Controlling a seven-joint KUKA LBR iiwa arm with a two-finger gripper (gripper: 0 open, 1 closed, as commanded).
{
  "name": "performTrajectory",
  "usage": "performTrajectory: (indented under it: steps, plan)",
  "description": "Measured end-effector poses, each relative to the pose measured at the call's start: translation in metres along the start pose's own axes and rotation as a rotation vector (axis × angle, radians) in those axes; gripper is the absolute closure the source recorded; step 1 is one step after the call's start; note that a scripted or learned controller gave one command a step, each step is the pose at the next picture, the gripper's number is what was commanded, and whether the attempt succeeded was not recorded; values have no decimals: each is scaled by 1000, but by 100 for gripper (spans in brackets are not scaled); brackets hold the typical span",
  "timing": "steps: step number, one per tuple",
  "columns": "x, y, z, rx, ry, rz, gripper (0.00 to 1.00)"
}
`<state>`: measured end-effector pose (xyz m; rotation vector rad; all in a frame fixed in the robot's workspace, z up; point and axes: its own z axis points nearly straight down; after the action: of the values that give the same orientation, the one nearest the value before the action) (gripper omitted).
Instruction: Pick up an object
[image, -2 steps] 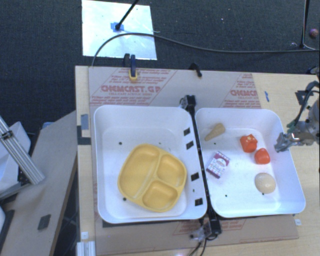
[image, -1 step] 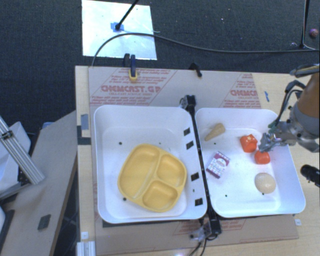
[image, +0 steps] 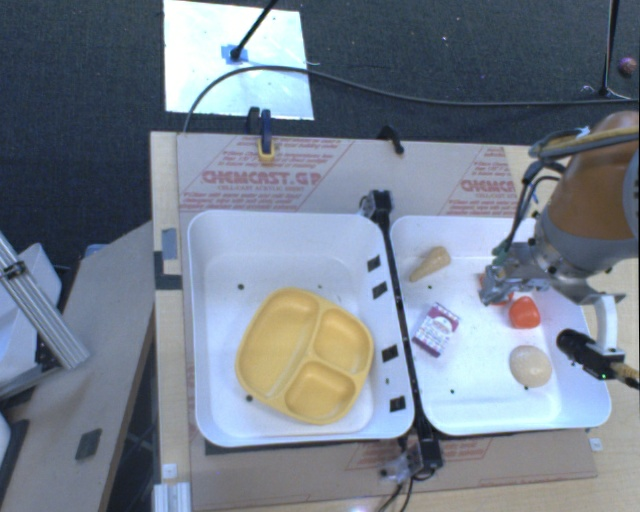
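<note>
The two-finger metal gripper (image: 498, 283) sits low over the right-hand shallow white bin (image: 470, 415), its fingertips just beside the left edge of the small round red-orange object (image: 524, 313). Whether the jaws are wide or narrow cannot be told – the wrist and bracket mask the fingers – and nothing is seen between them, so no grasp should be assumed.

Procedure for the step in hand (a judgement from this view): the red-orange object appears to be the nearest candidate. The gripper likely needs to be centred over it rather than beside it, so that 1 finger lands on each side. A round object may roll away if only 1 finger touches first; a descent square to the bin floor should reduce that risk.

Contents of the right-hand bin – 4 items:
1. the red-orange object, near the gripper;
2. a pale beige egg-shaped object (image: 530, 365), just below it;
3. a small pink-and-white printed carton (image: 436, 329), lying tilted near the bin's left wall;
4. a tan cone-shaped piece (image: 430, 263), toward the far left corner.

The left-hand shallow white bin (image: 215, 300) holds 1 item: a yellow plastic tray with 3 compartments (image: 305, 353), lying flat and skewed.
</note>
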<state>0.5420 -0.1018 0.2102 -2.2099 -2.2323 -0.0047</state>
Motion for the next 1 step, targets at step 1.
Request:
performTrajectory:
  steps: [1]
  plan:
    - [44,13,-4,-1,-1,0,100]
